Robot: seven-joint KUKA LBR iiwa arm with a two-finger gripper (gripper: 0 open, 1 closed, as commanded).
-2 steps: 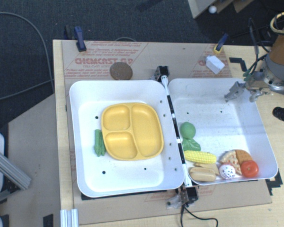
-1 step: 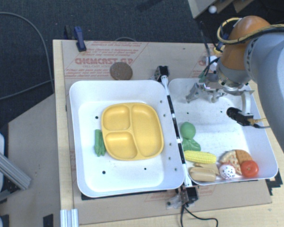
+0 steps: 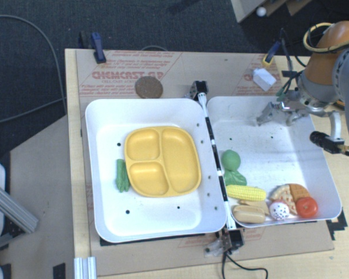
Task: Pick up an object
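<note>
Along the near edge of the right bin (image 3: 314,150) lies a row of smooth, plastic-looking toy food. A pale tan hot-dog bun (image 3: 250,214) sits at the near left corner, with a bumpy yellow corn cob (image 3: 245,193) just behind it. Beside them are a small white ball with pink speckles (image 3: 280,211), a glossy red tomato (image 3: 306,206) at the near right corner, and a browned bread-like piece (image 3: 291,192) whose exact form is hard to tell. Farther up the left wall rests a rounded green vegetable (image 3: 231,161), its lower leafy part blurred.

In the left bin (image 3: 99,156), a matte yellow three-compartment plate (image 3: 162,160) with rounded corners lies in the middle. A ribbed green pea pod (image 3: 123,175) lies just beside its left rim.

At the far edge of the right bin the metallic pincer (image 3: 274,114) hangs above bare white floor, well apart from the food. Its fingers are too small and blurred to judge how wide they stand, and nothing shows between them. The grey arm (image 3: 331,68) with its orange band is cut off at the right.

On the brown cardboard-covered desk (image 3: 163,68) beyond the bins lie a round brown disc (image 3: 149,88) and a blue clamp (image 3: 97,47).
</note>
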